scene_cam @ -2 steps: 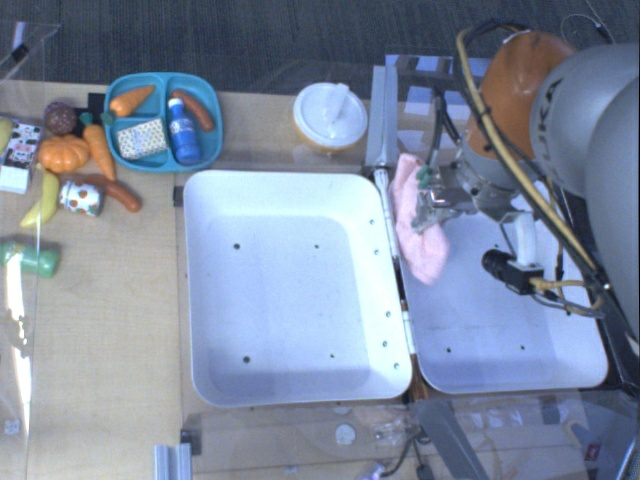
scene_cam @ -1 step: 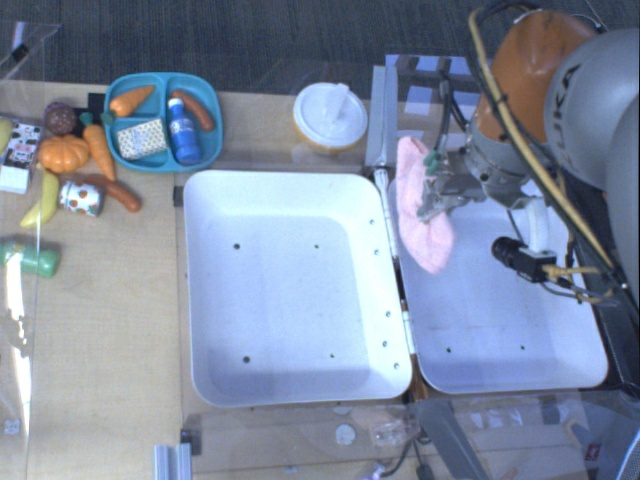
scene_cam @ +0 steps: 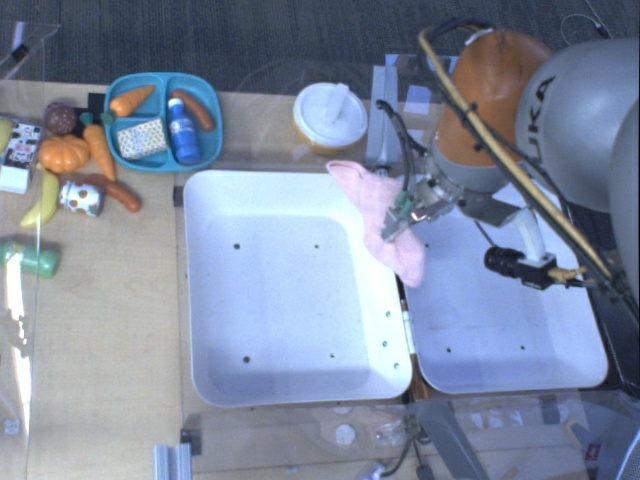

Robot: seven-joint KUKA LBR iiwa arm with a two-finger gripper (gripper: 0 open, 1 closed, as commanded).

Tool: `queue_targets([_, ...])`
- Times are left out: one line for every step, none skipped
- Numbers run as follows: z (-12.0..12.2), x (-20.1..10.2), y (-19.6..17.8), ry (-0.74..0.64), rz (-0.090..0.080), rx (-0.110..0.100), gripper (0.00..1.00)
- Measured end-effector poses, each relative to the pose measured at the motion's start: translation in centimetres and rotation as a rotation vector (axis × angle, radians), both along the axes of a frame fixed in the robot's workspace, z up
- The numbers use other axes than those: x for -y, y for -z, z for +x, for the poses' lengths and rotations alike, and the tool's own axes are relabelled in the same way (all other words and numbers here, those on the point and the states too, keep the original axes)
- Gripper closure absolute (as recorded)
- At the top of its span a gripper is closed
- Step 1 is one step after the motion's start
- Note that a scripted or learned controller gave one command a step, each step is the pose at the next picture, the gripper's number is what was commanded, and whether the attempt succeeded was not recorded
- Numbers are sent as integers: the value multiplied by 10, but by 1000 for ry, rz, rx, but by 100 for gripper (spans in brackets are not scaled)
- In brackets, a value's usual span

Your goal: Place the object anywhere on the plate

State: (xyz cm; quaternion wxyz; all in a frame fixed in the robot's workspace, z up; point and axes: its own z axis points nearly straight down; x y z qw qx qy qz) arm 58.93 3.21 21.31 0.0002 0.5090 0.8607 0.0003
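Note:
A pink cloth point(scene_cam: 385, 223) hangs crumpled over the wall between the two white bins, reaching from the left bin's back right corner down to the divider. My gripper point(scene_cam: 403, 215) is at the cloth's right side, its fingers closed on a fold of the fabric. The blue divided plate point(scene_cam: 160, 76) sits on the bench beyond the left bin's back left corner, far left of the gripper. It holds a toy carrot, a small blue bottle point(scene_cam: 182, 130), a sausage and a patterned block.
The left bin point(scene_cam: 290, 298) and right bin point(scene_cam: 510, 348) lie side by side. A white lidded cup point(scene_cam: 331, 115) stands behind them. Toy food lies left of the plate: a pumpkin point(scene_cam: 63, 153), a banana point(scene_cam: 40, 200) and a can point(scene_cam: 80, 198).

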Motion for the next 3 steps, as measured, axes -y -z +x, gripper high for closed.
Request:
queue_targets([-25, -44, -10, -401, 0, 1, 100])
queue_targets([-41, -94, -20, -801, 0, 3, 100])
queue_targets([-61, -140, -14, -1069, 0, 3, 100])
